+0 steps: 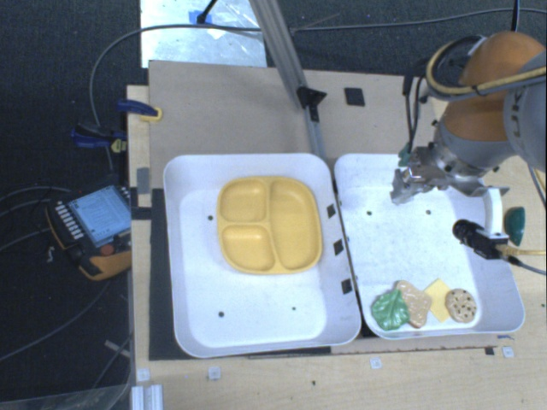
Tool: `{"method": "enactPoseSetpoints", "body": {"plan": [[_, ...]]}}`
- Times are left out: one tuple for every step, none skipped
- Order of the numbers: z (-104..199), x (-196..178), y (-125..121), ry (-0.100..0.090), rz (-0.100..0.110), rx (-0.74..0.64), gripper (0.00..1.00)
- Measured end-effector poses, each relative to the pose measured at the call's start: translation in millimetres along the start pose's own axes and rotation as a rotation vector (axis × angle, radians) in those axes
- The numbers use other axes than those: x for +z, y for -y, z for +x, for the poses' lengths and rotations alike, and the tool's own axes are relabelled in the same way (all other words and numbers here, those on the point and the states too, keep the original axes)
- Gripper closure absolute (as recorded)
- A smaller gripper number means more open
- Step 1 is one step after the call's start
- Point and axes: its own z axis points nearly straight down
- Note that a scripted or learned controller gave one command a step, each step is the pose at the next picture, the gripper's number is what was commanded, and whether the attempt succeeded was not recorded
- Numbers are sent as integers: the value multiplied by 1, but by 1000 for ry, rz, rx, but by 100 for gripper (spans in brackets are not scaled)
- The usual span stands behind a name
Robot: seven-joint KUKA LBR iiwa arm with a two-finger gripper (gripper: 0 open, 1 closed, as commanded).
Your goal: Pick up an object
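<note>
Gripper (408, 186) looks empty, jaw gap I can't tell; drop straight onto the cookie (461, 305), right of the cheese (438, 297).

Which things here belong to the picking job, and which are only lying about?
For the job:
- metal claw over the right white bin
- green leaf-shaped toy
- tan bread-shaped toy
- yellow cheese slice
- round speckled cookie

Lying about:
- yellow three-compartment plate in the left white bin
- blue-screened handheld device
</note>
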Motion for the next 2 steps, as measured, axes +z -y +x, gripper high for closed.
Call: {"method": "enactPoseSetpoints", "body": {"plan": [[63, -5, -5, -1, 0, -1, 100], [124, 0, -17, -1, 0, -1, 100]]}}
